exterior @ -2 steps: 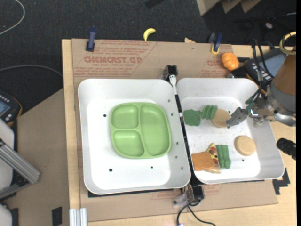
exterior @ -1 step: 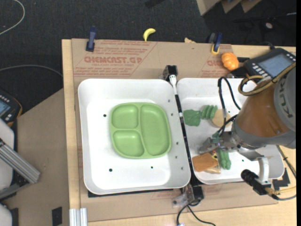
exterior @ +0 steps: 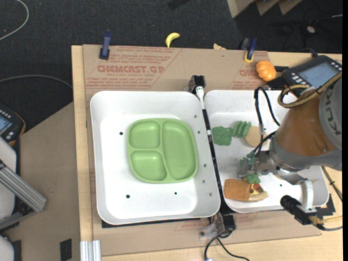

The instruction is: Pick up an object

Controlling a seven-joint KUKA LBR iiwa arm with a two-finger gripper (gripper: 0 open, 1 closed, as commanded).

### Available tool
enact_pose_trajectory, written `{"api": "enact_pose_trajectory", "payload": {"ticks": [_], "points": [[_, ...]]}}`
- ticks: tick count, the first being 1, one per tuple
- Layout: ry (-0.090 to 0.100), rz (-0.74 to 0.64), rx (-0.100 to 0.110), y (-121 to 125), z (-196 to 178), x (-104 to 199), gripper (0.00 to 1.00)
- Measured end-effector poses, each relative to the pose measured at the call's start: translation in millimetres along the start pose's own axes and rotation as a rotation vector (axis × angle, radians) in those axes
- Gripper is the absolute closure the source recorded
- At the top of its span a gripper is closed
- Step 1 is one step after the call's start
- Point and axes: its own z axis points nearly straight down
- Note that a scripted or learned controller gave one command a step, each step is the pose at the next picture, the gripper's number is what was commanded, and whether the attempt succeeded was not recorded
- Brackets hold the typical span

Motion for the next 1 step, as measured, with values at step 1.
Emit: {"api": "enact_pose_trajectory", "payload": {"ticks": [1], "points": [[0.004,-0.013,-0.013,35.0,-132.7,82.8,1.0]]}}
